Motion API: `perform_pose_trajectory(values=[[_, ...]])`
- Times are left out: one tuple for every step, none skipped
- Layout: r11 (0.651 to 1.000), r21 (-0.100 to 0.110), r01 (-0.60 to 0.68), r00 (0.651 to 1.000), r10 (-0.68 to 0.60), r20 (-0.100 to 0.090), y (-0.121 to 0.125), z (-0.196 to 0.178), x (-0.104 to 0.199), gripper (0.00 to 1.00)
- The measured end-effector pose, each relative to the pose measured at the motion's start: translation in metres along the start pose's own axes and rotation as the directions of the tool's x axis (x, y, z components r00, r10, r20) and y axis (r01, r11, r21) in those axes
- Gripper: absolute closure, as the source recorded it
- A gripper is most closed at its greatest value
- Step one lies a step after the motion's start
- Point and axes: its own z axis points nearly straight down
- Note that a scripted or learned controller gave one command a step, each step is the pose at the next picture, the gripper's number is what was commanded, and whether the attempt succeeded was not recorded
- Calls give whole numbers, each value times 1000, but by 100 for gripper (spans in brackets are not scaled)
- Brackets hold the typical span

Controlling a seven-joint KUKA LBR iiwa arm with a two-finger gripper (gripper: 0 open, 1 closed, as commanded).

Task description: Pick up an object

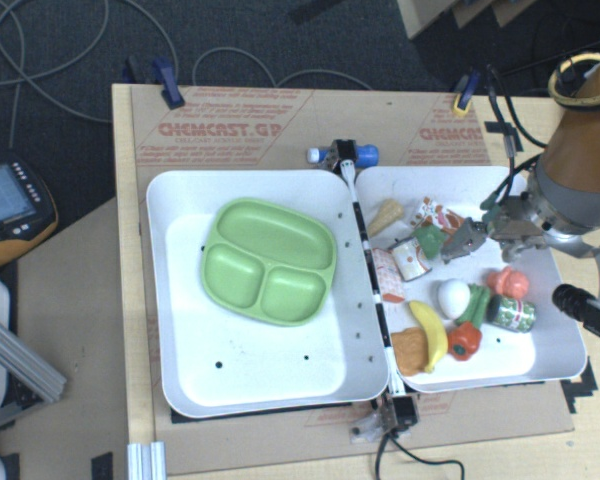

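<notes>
Camera view, hand (467,240) just beside green carton (431,240)

Bright, even overhead light; soft shadows, mild blur, little glare.

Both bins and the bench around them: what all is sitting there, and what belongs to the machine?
Bins: 2, white, side by side on the bench; left bin, right bin.
Divided plate: 1, light green, in the left bin.
Banana: 1, yellow, near front of the right bin.
Egg: 1, white, right bin, middle.
Can: 1, green and white, lying right of the egg.
Other toy foods and packets: several, mixed colours, right bin; too small to name.
Clamps: 2, blue, back edge of the board; left, right.
Handheld screen: 1, far left.
Arm: 1, grey with orange band, from the right.
End effector: 1, dark, low over the right bin's clutter.
</notes>
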Motion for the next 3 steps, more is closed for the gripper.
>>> perform_pose_trajectory(values=[[1000,-8,0,1000,0,1,-19,141,-3,0],[1000,-7,-1,1000,1,1,-19,133,-2,100],[1000,-1,1,1000,-1,0,13,43,66,100]])
